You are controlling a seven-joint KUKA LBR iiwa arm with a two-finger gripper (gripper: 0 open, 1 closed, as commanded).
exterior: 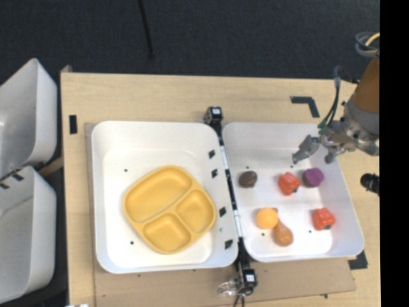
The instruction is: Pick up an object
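Seemingly at the approach step, the gripper (317, 149), fingers spread apart and holding nothing, hovers in the right bin (255, 139) at the frame's right, just above the purple object (312, 177), which is roundish with no clear long axis, so the next move calls for lowering squarely over it.

No legible text or labels
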